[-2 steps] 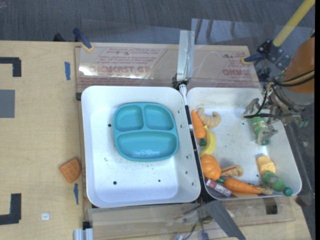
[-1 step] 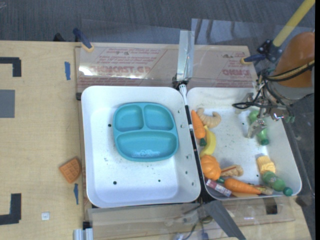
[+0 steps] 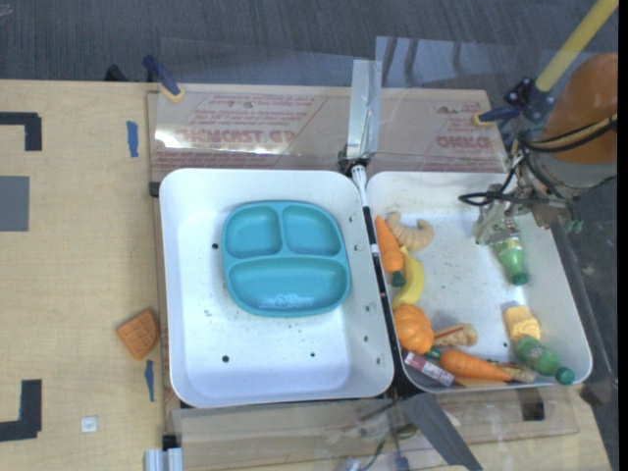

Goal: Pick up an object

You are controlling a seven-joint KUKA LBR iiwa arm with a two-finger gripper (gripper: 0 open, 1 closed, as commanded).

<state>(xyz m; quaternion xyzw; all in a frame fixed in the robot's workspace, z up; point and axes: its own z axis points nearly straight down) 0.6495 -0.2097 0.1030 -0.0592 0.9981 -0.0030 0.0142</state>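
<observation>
Blue divided plate [image 3: 286,258] in left bin [image 3: 186,292], well left of green bottle [image 3: 511,261]. Carrot [image 3: 390,245] + banana [image 3: 413,281] nearer, left of bottle. Bottle in right bin [image 3: 461,292], touching gripper [image 3: 497,226] from below; whether fingers clamp it: can't tell.

Grey arm [image 3: 579,116] reaching in from right, orange band above wrist; end effector [image 3: 498,226] pointing down

Wooden bench [image 3: 69,263], two white bins [image 3: 186,292], waffle toy [image 3: 138,334]
</observation>
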